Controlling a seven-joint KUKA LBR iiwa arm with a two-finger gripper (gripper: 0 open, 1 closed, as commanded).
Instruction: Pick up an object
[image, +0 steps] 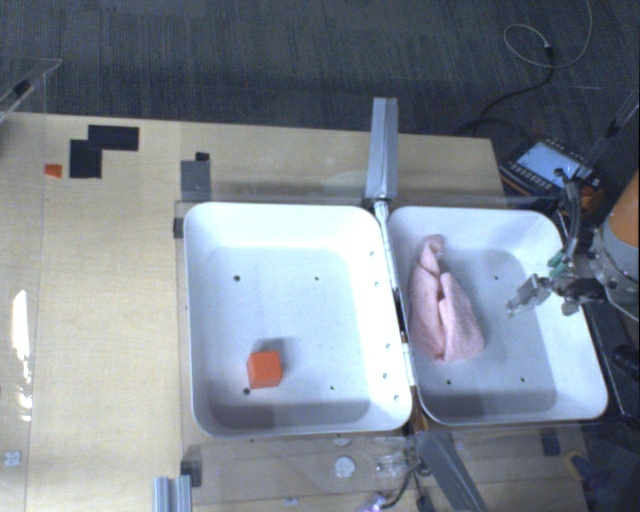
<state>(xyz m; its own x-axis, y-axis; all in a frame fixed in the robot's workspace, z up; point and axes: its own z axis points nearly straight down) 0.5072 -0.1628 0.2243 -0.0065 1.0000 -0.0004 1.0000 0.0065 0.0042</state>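
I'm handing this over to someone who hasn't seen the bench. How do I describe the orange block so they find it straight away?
Look at the two white bins side by side and take the left bin, the one away from the arm. Near its front edge, left of centre, sits a small orange block. It is hard-edged and bright, unlike the soft pink cloth lying in the right bin.

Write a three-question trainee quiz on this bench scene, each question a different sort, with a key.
1. True or false: the orange block lies in the left bin.
2. Which thing lies in the right bin? A) pink cloth B) blue cup C) metal spoon
3. Fill in: the gripper hangs over the ____ bin, to the cloth's right and apart from it.

Key: 1 true; 2 A; 3 right.
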